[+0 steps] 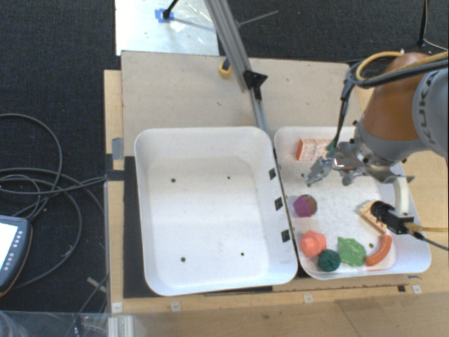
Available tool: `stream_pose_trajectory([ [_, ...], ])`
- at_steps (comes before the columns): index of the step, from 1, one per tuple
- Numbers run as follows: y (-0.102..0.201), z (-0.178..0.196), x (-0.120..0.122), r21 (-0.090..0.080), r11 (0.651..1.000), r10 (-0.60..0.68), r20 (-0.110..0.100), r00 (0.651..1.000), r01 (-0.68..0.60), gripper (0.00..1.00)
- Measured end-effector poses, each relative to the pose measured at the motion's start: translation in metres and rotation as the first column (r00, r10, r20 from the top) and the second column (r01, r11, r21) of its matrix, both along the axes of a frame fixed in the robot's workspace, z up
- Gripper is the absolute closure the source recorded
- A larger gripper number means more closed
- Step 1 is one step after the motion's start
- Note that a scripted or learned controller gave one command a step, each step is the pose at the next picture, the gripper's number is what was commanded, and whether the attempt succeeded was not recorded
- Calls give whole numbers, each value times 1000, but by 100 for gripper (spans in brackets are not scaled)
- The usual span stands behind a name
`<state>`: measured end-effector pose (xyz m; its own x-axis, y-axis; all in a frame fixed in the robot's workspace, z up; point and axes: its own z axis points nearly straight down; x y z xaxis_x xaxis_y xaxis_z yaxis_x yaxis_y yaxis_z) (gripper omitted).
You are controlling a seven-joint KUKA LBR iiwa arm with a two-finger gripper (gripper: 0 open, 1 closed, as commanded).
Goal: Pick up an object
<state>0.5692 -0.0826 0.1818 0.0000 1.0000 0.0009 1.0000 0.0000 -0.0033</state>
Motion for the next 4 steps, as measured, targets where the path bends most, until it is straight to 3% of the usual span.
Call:
stream_pose_trajectory([
  [1,-7,-56,5,0,1000,0,-1,1000,0,0],
  [2,-8,-42,7,0,1000,-1,6,1000,1,100],
  [3,-7,23,11,-2,1000,5,12,1000,-5,100],
  [4,-8,24,12,-1,1000,5,5,1000,-5,100],
])
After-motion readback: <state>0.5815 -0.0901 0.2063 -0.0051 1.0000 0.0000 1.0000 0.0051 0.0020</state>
